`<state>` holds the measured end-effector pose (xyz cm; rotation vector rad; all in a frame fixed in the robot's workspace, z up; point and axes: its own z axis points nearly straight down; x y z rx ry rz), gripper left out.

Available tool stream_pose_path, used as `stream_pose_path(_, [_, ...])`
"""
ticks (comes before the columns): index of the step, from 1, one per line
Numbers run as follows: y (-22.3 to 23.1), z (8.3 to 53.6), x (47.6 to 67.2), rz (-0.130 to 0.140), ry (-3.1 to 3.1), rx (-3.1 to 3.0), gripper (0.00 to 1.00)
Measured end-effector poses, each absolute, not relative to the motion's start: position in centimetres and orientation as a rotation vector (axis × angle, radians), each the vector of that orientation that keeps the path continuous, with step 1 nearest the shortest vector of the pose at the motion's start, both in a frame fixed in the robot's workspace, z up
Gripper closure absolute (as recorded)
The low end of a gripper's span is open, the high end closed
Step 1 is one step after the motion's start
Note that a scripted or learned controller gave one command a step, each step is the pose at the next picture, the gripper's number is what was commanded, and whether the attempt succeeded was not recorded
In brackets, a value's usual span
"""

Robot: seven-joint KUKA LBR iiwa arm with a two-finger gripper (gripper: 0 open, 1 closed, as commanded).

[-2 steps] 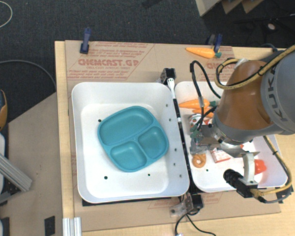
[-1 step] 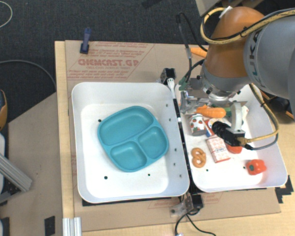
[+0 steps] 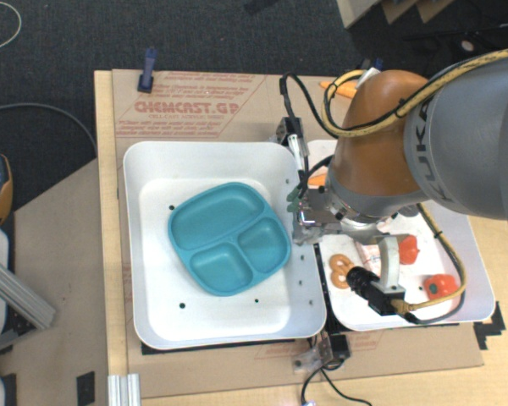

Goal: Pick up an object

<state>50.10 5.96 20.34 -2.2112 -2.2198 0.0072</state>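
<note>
**Clerk:** Item one, left bin [image 3: 144, 252]. Contents?

**Operator:** One teal divided plate [image 3: 229, 237], three compartments, lying flat near the bin's middle, a little toward its 3 o'clock wall. I judge it sits there as a candidate for picking, though it is wide and shallow, so I'd expect a two-finger grasp to need its rim.

**Clerk:** Item two, right bin [image 3: 478, 299].

**Operator:** Small goods, partly covered by my arm [image 3: 457, 134]. A pretzel-shaped brown piece [image 3: 341, 271] at the bin's 9 o'clock side; a red-and-white piece [image 3: 404, 249] near centre; an orange-red round piece [image 3: 441, 285] toward 4 o'clock. Something orange [image 3: 318, 178] peeks out at 11 o'clock, too hidden to name. They lie loose and apart, which I read as a scatter for random picks.

**Clerk:** Item three, the claw.

**Operator:** Gripper [image 3: 303, 218] sits over the seam between the two bins, at the plate's 3 o'clock edge, just beside it. The orange wrist band hangs directly above and masks it. Whether it is spread or closed, I cannot tell, nor whether it touches the plate or bin wall. I see nothing held.

**Clerk:** Task status?

**Operator:** My judgement: not yet picked; every object rests in a bin.
</note>
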Motion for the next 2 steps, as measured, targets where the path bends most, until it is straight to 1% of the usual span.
stream_pose_path(1, [7.2, 18.4, 57.6, -0.005, -2.227, -2.222, 1.0])
stream_pose_path(2, [8.9, 30.5, 52.6, -0.017, -2.23, -2.221, 1.0])
